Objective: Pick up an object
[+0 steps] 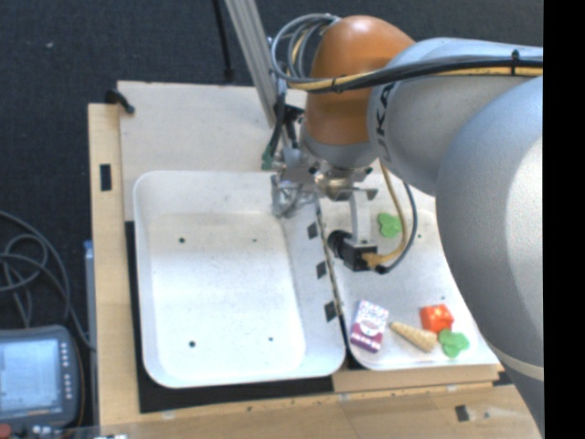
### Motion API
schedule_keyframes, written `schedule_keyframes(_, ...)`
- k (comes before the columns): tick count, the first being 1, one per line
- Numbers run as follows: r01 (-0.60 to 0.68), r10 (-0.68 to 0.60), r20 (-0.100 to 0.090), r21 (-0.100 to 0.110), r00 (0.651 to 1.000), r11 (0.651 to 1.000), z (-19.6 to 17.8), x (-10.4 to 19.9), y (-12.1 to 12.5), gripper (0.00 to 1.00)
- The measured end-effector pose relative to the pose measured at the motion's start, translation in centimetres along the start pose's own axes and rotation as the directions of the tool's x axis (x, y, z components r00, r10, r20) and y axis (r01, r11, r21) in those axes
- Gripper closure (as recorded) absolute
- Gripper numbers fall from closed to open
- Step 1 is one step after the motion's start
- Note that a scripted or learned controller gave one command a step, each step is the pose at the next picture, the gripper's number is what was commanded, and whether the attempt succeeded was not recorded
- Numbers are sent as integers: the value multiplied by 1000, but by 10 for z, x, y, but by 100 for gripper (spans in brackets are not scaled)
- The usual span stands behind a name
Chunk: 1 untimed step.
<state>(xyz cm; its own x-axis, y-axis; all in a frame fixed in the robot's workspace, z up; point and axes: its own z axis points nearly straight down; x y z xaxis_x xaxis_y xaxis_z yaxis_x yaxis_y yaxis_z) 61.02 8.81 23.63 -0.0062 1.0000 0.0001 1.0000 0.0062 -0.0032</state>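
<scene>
My gripper [286, 198] hangs under the orange wrist band [352, 80], over the far right corner of the left bin [219, 282]. Nothing shows in its grasp. In the right bin [402, 359], near the front, lie a purple and white box [368, 326], a cream cone-shaped piece [413, 337], a red object [436, 317] and a green object [453, 343]. A second green piece [390, 225] lies farther back, partly hidden behind the arm's cable.
The grey arm [475, 181] covers most of the right bin. A metal rail [249, 35] slants up behind the wrist. A black cable loop [352, 250] hangs above the divide between the bins. A screen [32, 373] stands at the lower left.
</scene>
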Motion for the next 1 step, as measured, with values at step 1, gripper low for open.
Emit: schedule_keyframes(1,-5,5,0,-3,1000,1000,-2,-3,1,0)
